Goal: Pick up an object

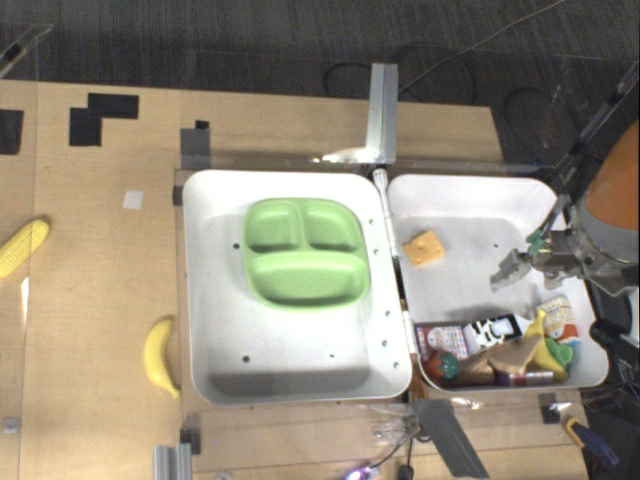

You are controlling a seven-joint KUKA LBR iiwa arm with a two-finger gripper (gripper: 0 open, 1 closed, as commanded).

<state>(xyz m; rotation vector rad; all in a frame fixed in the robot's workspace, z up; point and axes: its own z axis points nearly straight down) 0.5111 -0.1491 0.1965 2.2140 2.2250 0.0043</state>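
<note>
Over the right bin [470, 208], that's where I am, arm coming in from the right edge with the orange band showing above my wrist. My gripper [512, 269] hangs out over the bin's white floor, near its right wall, fingers pointing left. Whether they're spread or pressed together, I cannot tell from this slant; the tips are small and grey against the white. Nothing shows between them, so I'm carrying nothing.

Left of me, well apart, a small orange-yellow block [424, 249] sits alone on the bin floor, close to the wall that divides the two bins. Below me, along the bin's near edge, there's the heap of objects [500, 348]: a flat dark red packet [441, 341] at the left end, a black-and-white piece [494, 329] lying on it, a yellow piece [548, 330] toward the right, and brown and green bits tangled in among them. I can't sort out exactly what touches what in that pile. My gripper is just above its right end in the picture, but not in it.

Across the divider, the left bin [215, 298] holds a green divided tray [304, 251], three compartments, lying flat near the bin's middle.

Out on the wooden bench [90, 298], left of the bins, a yellow banana [160, 357] lies beside the left bin's near corner, and a yellow corn cob [22, 247] sits at the far left edge.
</note>
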